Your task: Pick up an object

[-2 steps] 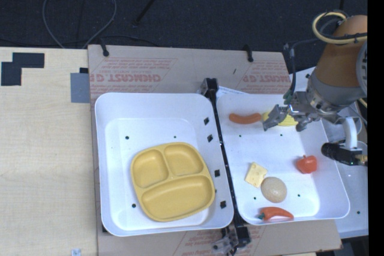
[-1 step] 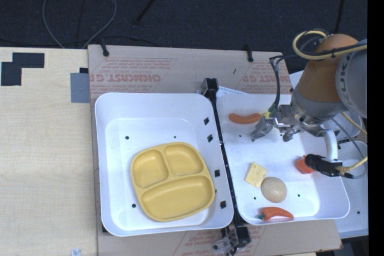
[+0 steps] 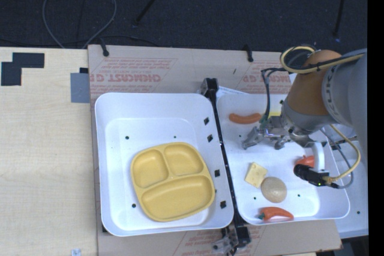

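Observation:
In the right bin [image 3: 336, 210] lie an orange sausage-shaped piece [image 3: 245, 118], a yellow cheese wedge [image 3: 255, 175], a beige round lump [image 3: 274, 189] and a red-orange pepper [image 3: 276, 214]. A small red piece [image 3: 306, 160] peeks out beside the arm's black cable. My gripper [image 3: 263, 142] hangs low over the upper middle of this bin, just below the orange piece and above the cheese wedge. Its metal fingers [image 3: 249, 141] stand spread open, and nothing shows between them.
The left bin [image 3: 114, 129] holds a yellow divided plate [image 3: 172, 181]. A black divider strip [image 3: 219, 153] runs between the bins. The arm's orange band [image 3: 312, 90] and cables overhang the right bin's right side. Cardboard lies under both bins.

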`<state>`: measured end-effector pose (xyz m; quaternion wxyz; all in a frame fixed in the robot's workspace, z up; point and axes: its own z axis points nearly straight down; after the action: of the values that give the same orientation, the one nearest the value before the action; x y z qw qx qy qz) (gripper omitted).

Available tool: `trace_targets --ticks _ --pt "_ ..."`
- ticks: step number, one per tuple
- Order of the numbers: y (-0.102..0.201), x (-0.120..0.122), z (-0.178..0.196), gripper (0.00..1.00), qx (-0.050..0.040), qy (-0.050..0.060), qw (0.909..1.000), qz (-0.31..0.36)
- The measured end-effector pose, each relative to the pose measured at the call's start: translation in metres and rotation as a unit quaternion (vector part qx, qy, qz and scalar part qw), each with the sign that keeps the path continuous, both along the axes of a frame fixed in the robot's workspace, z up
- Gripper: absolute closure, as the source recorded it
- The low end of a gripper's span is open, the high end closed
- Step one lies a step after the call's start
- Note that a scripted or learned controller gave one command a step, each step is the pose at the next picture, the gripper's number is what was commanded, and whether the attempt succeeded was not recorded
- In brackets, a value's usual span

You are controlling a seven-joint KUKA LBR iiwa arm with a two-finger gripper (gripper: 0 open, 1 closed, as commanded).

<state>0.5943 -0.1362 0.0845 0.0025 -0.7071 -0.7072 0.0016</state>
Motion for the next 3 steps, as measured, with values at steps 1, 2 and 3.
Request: trace_targets --ticks 1,2,3 --pt "-0.001 0.001 0.013 1.00 -0.0001 -0.001 1.0000 -0.001" --pt "0.002 0.007 0.058 1.00 -0.0006 -0.004 1.0000 0.001" --pt "0.003 0.005 0.121 1.00 -0.0009 -0.005 1.0000 0.001"
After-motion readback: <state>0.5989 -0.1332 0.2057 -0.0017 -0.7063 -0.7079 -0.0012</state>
